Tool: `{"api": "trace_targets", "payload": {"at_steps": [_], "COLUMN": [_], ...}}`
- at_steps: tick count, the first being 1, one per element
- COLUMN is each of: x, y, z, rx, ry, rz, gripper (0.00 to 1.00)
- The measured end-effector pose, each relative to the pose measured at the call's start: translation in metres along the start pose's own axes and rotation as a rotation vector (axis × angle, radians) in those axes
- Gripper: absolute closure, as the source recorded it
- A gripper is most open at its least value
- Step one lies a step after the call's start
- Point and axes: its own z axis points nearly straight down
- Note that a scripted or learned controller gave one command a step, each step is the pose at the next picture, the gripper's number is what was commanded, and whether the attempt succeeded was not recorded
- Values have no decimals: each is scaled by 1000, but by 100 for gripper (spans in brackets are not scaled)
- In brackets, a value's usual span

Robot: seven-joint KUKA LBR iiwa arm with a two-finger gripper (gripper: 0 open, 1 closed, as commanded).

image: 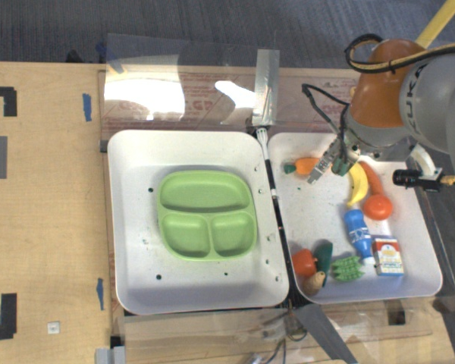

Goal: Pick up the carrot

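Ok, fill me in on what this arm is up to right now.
The grey arm reaches in from the right over the right bin, its gripper down at the bin's far end, right beside the carrot. The carrot lies on the bin floor, not visibly between the fingers. A banana, a tomato, a blue bottle and a small carton lie nearby. The left bin holds a green divided plate.

- The grey arm (440, 101) enters at the upper right of the right bin (432, 279) and bends down over that bin's upper part.
- Its orange band (383, 86) sits above the wrist, over the bin's top edge.
- The gripper (327, 165) points down and toward the bin's upper left corner, its two fingers (318, 171) slightly parted, with nothing seen between them.
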Motion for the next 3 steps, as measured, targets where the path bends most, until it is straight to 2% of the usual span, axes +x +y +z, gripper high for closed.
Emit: {"api": "trace_targets", "payload": {"at_steps": [1, 2, 3], "x": [102, 178, 129], "y": [1, -50, -75], "z": [-86, -186, -311], "rx": [-4, -7, -8], "ry": [13, 8, 4], "rz": [182, 192, 92], "gripper": [100, 100, 100]}}
